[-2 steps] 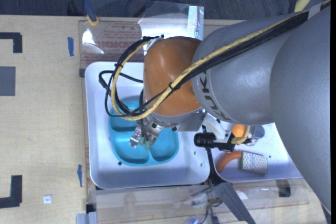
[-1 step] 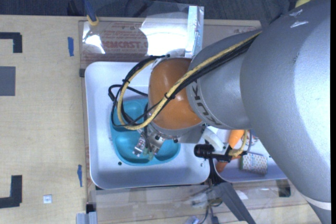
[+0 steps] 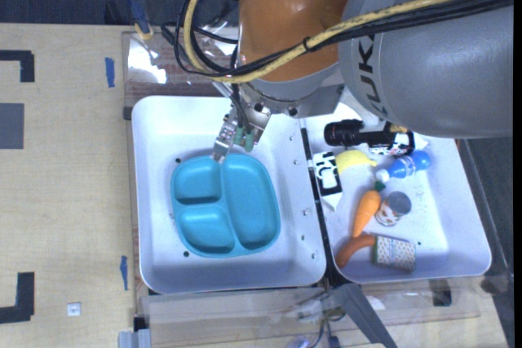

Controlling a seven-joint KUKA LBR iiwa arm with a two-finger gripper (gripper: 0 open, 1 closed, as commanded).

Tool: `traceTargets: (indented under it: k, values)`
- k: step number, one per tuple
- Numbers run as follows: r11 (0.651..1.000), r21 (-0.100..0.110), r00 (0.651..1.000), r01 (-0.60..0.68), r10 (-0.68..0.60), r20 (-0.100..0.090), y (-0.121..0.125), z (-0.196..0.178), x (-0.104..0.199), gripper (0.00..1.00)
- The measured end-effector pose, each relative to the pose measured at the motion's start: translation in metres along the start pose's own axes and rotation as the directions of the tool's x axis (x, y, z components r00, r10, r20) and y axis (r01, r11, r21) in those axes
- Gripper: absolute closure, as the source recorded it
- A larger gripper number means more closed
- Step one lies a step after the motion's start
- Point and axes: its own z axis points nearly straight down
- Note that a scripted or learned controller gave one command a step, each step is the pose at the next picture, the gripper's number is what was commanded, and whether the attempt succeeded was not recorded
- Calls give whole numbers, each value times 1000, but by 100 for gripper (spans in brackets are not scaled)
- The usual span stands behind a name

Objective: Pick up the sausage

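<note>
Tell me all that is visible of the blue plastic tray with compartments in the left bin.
The blue plastic divided tray has rounded corners and three compartments: two small ones on its left, one long one on its right. It looks smooth and glossy, and nothing lies in its compartments. It rests flat, slightly turned, on the floor of the left white bin. The gripper hangs at its upper edge; whether it touches is unclear.

Two white bins—one [image 3: 155, 175] at frame centre-left, one [image 3: 457, 240] lower right. One blue divided tray [image 3: 224, 204], one carrot [image 3: 367, 212], one sausage [image 3: 352, 248], one black bottle [image 3: 359, 133], one patterned cup [image 3: 395, 253]—and one gripper [image 3: 232, 138].
</note>
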Motion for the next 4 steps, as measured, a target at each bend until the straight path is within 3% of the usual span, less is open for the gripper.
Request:
traceTargets:
  k: [1,2,3,4]
  values:
    - [952,-1,952,-306,306,1,-32,-133,20,100]
    - [952,0,952,-306,306,1,-32,-133,20,0]
    - [938,4,938,-347,347,-1,-50,-133,22,0]
    - [852,7,852,-524,524,-1,-31,-35,62,0]
